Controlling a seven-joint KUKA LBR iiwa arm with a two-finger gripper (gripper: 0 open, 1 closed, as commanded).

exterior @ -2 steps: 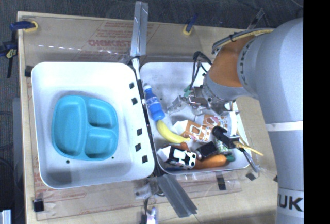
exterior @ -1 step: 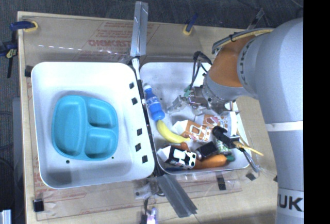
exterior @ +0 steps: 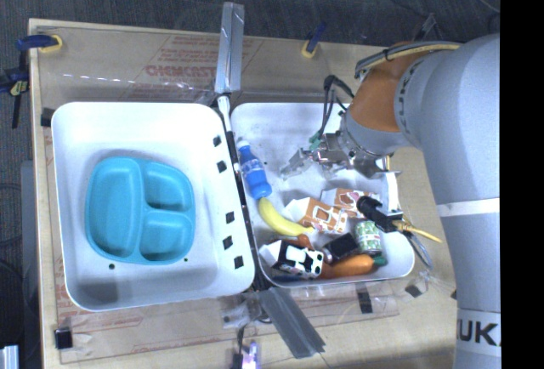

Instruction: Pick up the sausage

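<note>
two shallow white bins: the left bin (exterior: 76, 274) and the right bin (exterior: 272, 116); one blue divided plate (exterior: 140, 210) with three compartments in the left bin; in the right bin, one blue bottle (exterior: 252, 174), one banana (exterior: 280, 221), one black-and-white cow toy (exterior: 297, 258), one orange carrot (exterior: 353, 266), one small green can (exterior: 368, 235), one orange-and-white patterned packet (exterior: 327, 212); one arm, with one gripper (exterior: 316, 156)

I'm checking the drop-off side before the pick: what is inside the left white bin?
The left bin holds one blue divided tray, lying flat with three bare compartments. The bin floor beneath the tray is covered.
</note>
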